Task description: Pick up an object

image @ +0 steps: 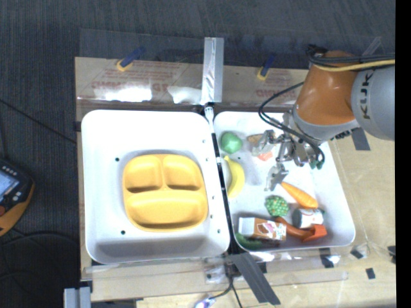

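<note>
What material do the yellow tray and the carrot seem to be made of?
The yellow tray looks like moulded plastic with a smooth, slightly glossy finish: it has one even colour and rounded compartment edges. The carrot is probably a plastic toy, being evenly orange and smooth, though the view is too coarse to be certain.

Quick headcount of what's on the bench:

- 2 white bins, the left bin (96, 172) and the right bin (337, 204), side by side
- 1 yellow divided tray (166, 191) (three compartments)
- 1 green round fruit (230, 142), lime or apple, can't tell
- 1 banana (235, 177)
- 1 carrot (299, 194)
- 1 bumpy green thing (277, 205) (broccoli-ish)
- 1 small labelled packet (262, 227)
- a few more red, white and dark bits heaped in the near corner, too jumbled to count
- 2 blue-and-yellow clips, the left clip (130, 58) and the right clip (265, 68), on the back board
</note>
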`<state>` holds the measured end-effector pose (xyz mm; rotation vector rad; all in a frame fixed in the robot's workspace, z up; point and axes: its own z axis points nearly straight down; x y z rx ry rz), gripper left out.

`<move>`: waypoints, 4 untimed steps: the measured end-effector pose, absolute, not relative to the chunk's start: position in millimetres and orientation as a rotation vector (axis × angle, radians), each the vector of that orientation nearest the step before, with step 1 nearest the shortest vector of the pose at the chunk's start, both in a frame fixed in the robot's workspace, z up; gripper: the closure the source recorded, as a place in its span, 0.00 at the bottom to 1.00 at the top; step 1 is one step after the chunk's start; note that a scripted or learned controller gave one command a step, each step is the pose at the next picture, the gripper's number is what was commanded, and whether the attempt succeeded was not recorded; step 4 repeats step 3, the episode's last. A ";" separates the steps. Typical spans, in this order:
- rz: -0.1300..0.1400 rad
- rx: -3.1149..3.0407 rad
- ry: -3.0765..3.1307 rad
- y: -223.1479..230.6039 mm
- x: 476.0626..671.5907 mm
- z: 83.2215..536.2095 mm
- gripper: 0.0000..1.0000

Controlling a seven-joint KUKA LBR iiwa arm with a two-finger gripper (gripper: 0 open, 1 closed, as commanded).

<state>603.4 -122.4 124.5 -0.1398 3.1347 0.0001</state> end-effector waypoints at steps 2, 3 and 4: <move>-0.002 -0.033 3.122 -116.6 553.8 101.9 1.00; -0.002 -0.033 3.122 -116.5 553.7 101.8 0.00; -0.002 -0.033 3.122 -116.5 553.7 101.8 0.00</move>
